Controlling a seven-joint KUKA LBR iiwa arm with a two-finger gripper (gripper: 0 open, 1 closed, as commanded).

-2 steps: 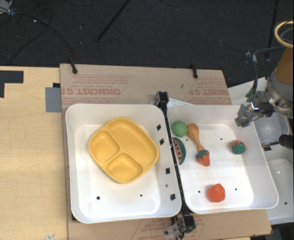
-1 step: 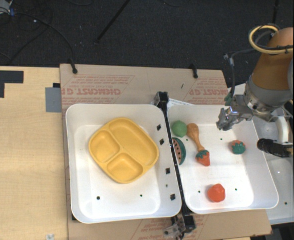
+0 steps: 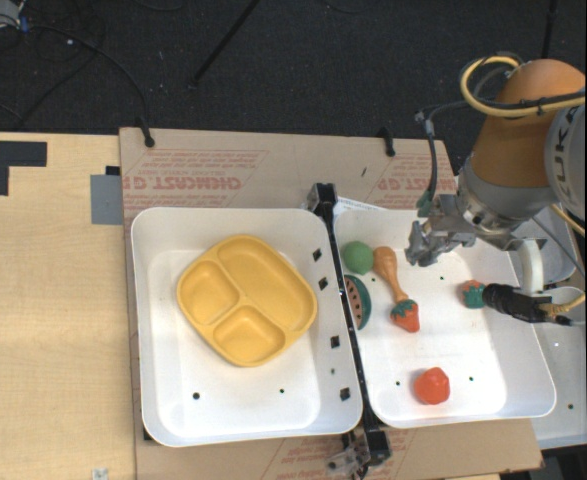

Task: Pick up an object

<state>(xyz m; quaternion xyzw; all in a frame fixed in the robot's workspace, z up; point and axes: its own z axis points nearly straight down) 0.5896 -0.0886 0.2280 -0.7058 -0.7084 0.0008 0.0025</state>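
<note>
- Over the right bin (image 3: 533, 393) I had the arm (image 3: 518, 138) reaching in from the right, orange band uppermost.
- On the left, the other bin (image 3: 163, 398) held a yellow divided plate (image 3: 245, 298), lying flat.
- At the right bin's upper middle the gripper (image 3: 425, 246) hung, pointing down and left. I could not tell how far its jaws stood apart, and I saw nothing between them.
- Just left of and below the jaws lay a tan-handled toy with a red end (image 3: 395, 290), slanted, apart from them.
- Beside its top sat a green ball (image 3: 357, 257).
- Near the front lay a red ball (image 3: 432, 386), well apart from the jaws.
</note>
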